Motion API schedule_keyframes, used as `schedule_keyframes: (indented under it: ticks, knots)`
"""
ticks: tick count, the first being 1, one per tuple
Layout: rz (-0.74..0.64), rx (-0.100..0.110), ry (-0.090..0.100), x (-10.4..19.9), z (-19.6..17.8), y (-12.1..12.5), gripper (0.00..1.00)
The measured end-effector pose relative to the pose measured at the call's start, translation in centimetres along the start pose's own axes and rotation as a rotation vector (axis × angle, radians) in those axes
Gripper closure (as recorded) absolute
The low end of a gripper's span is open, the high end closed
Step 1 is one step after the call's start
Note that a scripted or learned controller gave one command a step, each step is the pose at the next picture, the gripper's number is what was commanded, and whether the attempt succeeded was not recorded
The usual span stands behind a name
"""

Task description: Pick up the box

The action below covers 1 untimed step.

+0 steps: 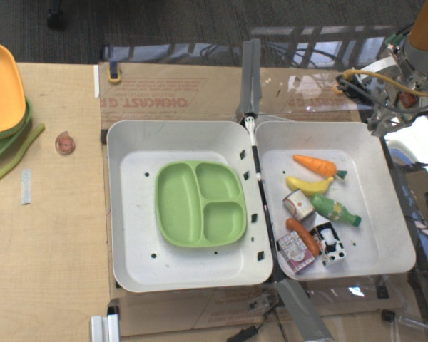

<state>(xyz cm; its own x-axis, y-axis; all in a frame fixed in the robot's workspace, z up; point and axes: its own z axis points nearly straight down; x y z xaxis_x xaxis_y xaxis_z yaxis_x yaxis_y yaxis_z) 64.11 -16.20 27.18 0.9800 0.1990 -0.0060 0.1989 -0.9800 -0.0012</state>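
Box (297,251) at six o'clock in right bin (392,191), touching sausage (302,235); approach vertically. Gripper (385,116) state cannot be told.

Green divided tray (200,204) in left bin (121,212); right bin (385,212) — carrot (315,165), banana (309,184), green bottle (334,209), sausage (302,235).

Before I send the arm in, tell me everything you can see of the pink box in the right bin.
The pink box is small and flat, looks like printed cardboard with a pale patterned face, print too small to read. It lies flat, turned askew, on the floor of the right bin near its front left corner. The orange sausage lies along or over its upper right edge, and the black-and-white box sits close on its right. Its lid looks closed.
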Motion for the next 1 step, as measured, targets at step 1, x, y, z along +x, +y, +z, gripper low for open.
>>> schedule_keyframes:
  ticks: [1]
  knots:
    - [-0.223, 0.000, 0.001, 0.36, 6.94, 4.43, 1.00]
